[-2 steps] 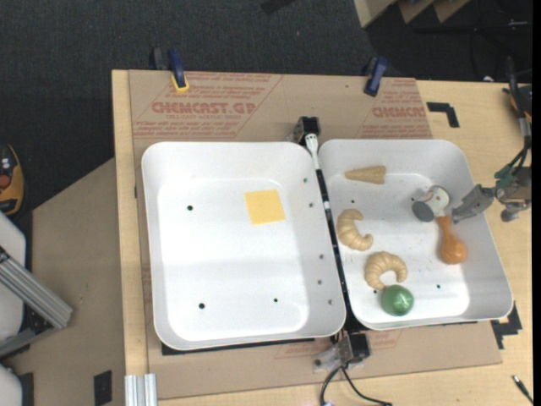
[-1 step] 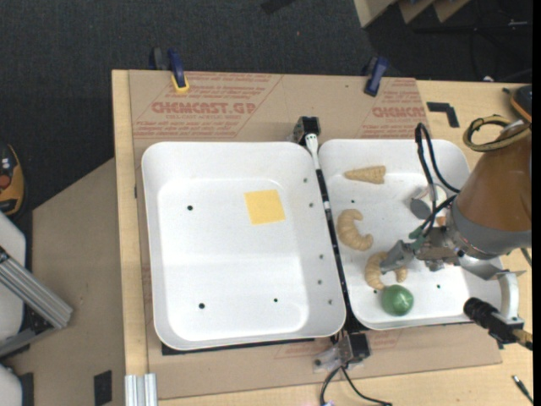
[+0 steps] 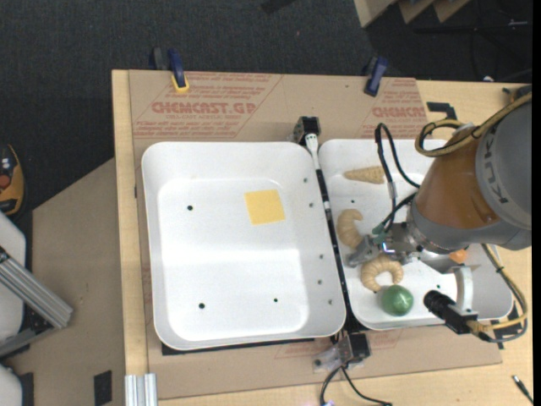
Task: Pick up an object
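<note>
— Two bins sit side by side on the worktop (image 3: 127, 227): the left bin (image 3: 169, 311) has a yellow square (image 3: 265, 207) lying flat in it, and the right bin (image 3: 359, 307) has the rest. Where is the arm?

— Low over the right bin. The jaws (image 3: 378, 248) hang between two croissant-shaped pieces, the upper croissant (image 3: 348, 225) and the lower croissant (image 3: 380, 272), with a green ball (image 3: 395, 299) just beside the lower one and a cone-shaped piece (image 3: 365, 174) farther back. Whether the jaws are spread or clenched I cannot tell; the wrist hides them.

— So nothing is lifted yet?

— I see nothing between them. Any of these could be the pick; the croissants are nearest.

— What might spoil it?

— My guess: the curved pieces lie close together, so closing could nudge one aside or catch only a tip that slips out on the lift. The ball would roll if bumped. The dangling cable (image 3: 390, 172) could also drag across the cone.

— Any writing?

— The brown board (image 3: 203, 100) behind the bins reads "CHEMCAST", printed in red and repeated at right, partly cut off.
</note>
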